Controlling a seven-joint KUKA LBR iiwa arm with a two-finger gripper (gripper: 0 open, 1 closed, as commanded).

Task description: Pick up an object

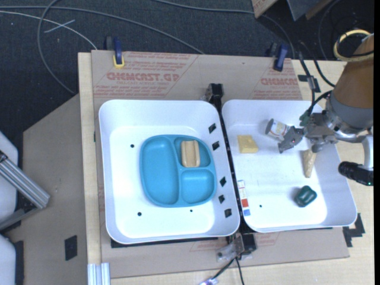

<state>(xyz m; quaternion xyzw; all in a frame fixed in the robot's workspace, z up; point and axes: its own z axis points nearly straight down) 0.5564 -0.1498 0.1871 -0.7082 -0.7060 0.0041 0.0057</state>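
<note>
My gripper (303, 142) hangs over the upper right part of the right bin (270, 215), open, with nothing between its fingers. A tan wedge-shaped piece (307, 162) lies just in front of it on the bin floor. A small silvery object (274, 127) sits just left of the left fingertip (288, 142). A yellow block (247, 143) rests further left, and a dark green object (305, 196) lies near the bin's front right.
The left bin (119, 159) holds a blue divided plate (157, 171) with a tan bread-like piece (189, 153) in its upper right compartment. A black divider with clips (221, 153) separates the bins. Cables run across the floor behind the bench.
</note>
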